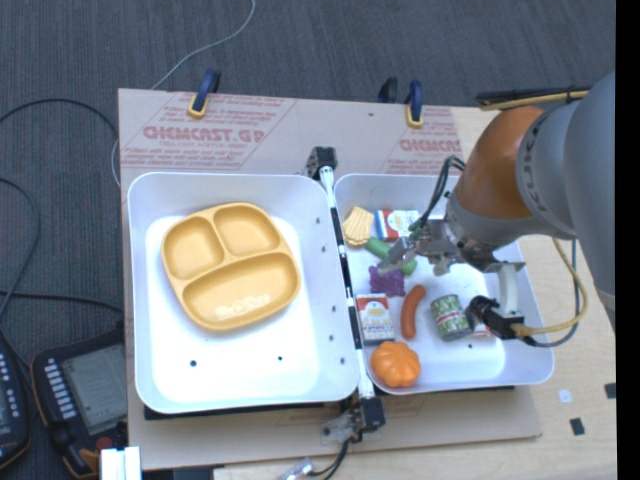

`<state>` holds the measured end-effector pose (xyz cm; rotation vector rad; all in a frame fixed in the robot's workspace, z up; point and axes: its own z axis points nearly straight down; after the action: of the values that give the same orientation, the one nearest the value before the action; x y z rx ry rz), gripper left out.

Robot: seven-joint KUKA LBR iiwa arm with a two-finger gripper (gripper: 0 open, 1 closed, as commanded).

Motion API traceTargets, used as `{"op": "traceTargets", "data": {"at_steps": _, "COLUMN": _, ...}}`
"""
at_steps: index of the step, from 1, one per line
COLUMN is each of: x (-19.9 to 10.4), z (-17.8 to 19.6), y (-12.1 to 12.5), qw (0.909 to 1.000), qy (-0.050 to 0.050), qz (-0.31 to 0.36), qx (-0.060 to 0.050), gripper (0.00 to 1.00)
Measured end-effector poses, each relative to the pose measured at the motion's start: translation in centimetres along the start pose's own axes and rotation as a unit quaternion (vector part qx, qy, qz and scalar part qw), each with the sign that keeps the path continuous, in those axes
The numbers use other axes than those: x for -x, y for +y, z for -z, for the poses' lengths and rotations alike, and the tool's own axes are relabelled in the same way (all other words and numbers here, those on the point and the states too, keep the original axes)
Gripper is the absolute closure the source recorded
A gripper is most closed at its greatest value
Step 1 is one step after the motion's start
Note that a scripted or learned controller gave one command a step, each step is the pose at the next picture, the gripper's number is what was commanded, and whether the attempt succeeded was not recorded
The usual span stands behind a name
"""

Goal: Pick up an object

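Gripper [405,253] low in right bin [520,368], above purple grapes [387,278]; whether its fingers are open or closed cannot be told. Sausage [411,311], green can [450,318], orange [396,364] nearby.

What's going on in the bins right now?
The grey KUKA arm's pincer is down in the right white bin, low over the purple toy grape bunch. Nearby lie a red toy sausage, a green-labelled can, an orange toy pumpkin and a small red box. The left white bin holds a yellow divided plate. Nothing looks lifted.
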<state>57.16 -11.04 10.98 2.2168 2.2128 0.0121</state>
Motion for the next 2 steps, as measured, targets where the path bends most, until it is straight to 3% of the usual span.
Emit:
{"op": "traceTargets", "data": {"at_steps": 1, "x": 0.0, "z": 0.97, "y": 0.05, "qw": 1.0, "qy": 0.0, "qz": 0.0, "qx": 0.0, "gripper": 1.0}}
{"op": "traceTargets", "data": {"at_steps": 2, "x": 0.0, "z": 0.96, "y": 0.04, "qw": 1.0, "qy": 0.0, "qz": 0.0, "qx": 0.0, "gripper": 0.0}}
